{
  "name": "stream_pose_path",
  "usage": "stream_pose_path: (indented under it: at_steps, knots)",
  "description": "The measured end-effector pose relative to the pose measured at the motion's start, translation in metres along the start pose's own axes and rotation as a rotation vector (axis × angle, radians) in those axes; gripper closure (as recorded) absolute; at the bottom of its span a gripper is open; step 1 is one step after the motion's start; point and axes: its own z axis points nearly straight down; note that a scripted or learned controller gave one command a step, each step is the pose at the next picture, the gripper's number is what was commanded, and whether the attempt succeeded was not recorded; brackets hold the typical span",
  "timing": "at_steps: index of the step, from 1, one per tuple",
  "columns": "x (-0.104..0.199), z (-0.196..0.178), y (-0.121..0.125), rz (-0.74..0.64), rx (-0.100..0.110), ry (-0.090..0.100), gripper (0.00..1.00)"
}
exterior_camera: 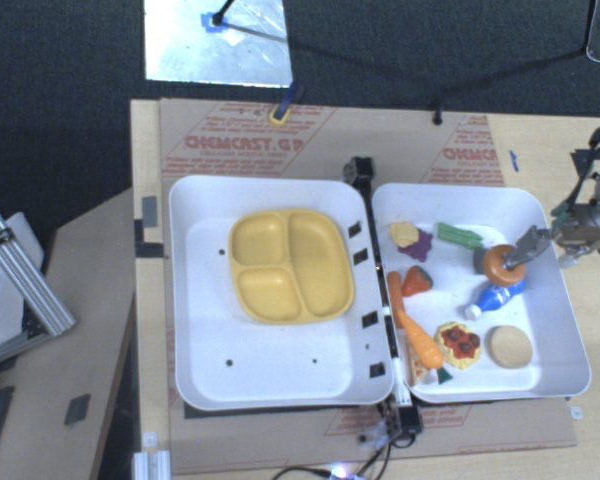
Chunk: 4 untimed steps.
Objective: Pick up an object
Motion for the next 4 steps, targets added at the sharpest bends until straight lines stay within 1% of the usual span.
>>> stream_pose_path:
  at_steps: [1, 2, 3, 4]
  knots:
    - [0.0, -0.006, 0.002, -0.003, -0.011, -0.003, 0.0]
    - [-0.005, 0.054, 0.007, -0.001, -0.007, -0.001, 0.0]
    - [-0.006, 0.11, 0.017, -0.002, -0.006, -0.001, 0.0]
    - [-0.012, 0.13, 0.023, 0.001, -0.034, -0.017, 0.0]
